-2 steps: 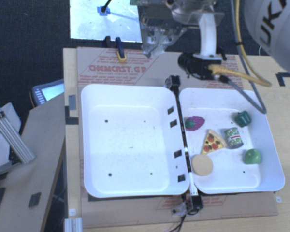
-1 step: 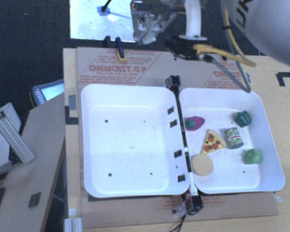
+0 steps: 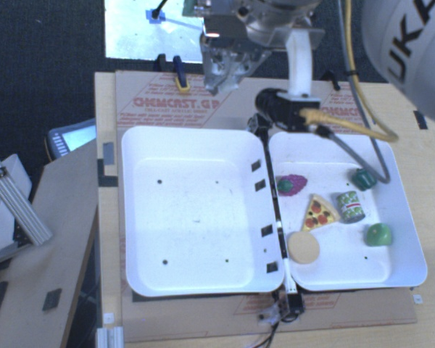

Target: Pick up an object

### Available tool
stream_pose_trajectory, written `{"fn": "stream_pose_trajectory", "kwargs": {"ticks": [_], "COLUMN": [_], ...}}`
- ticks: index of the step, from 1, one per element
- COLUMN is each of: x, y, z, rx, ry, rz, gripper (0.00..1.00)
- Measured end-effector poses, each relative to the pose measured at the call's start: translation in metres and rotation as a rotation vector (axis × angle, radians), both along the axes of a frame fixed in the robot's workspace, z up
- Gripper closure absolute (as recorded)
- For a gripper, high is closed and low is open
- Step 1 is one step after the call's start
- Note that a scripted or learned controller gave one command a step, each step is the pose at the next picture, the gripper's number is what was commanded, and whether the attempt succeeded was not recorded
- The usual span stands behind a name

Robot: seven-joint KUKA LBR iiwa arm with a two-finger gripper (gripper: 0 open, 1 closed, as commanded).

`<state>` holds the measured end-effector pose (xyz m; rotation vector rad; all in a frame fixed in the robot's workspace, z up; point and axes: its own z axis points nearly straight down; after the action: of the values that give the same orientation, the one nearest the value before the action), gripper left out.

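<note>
The grey KUKA arm (image 3: 413, 35) fills the far right corner, its bulk reaching leftward over the far edge of the bench. Below it lies the wooden bench top (image 3: 72, 216) with a sheet of brown printed cardboard (image 3: 159, 104) under the bins. The left shallow white bin (image 3: 192, 209) has a bare floor marked by a few small dark holes. The right shallow white bin (image 3: 391, 267) touches it along a shared middle rim and holds all the small objects.

The metal gripper (image 3: 219, 75) hangs beyond the far rim of the left bin, over the cardboard — well apart from every object, with nothing between its fingers; how wide they stand I cannot tell. A yellow cable (image 3: 355, 127) trails from a black fitting (image 3: 279, 107) at the far rim.

In the right bin, from larger to smaller: a round tan cookie-like disc (image 3: 303, 247) near the middle rim, a yellow pizza-slice toy (image 3: 319, 213) just beyond it, a purple flat piece (image 3: 294, 183) with a small green ball (image 3: 284, 187) touching its left side, a small striped can (image 3: 351, 206), a green rounded toy (image 3: 378, 234) at the right, and a dark green piece (image 3: 363, 178) farther back.
</note>
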<state>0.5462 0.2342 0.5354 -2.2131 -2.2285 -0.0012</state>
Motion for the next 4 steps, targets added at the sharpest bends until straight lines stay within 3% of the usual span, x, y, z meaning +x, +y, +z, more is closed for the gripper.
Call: {"fn": "stream_pose_trajectory", "kwargs": {"ticks": [1, 2, 3, 4], "x": [-0.057, -0.039, -0.039, -0.039], "y": [-0.041, 0.002, 0.000, 0.000], "z": [0.001, -0.001, 0.000, 0.011], "rx": [0.000, 0.000, 0.000, 0.001], "ry": [-0.001, -0.003, -0.002, -0.004], "rz": [-0.008, 0.000, -0.002, 0.001], "gripper": [1.00, 1.00, 0.00, 1.00]}}
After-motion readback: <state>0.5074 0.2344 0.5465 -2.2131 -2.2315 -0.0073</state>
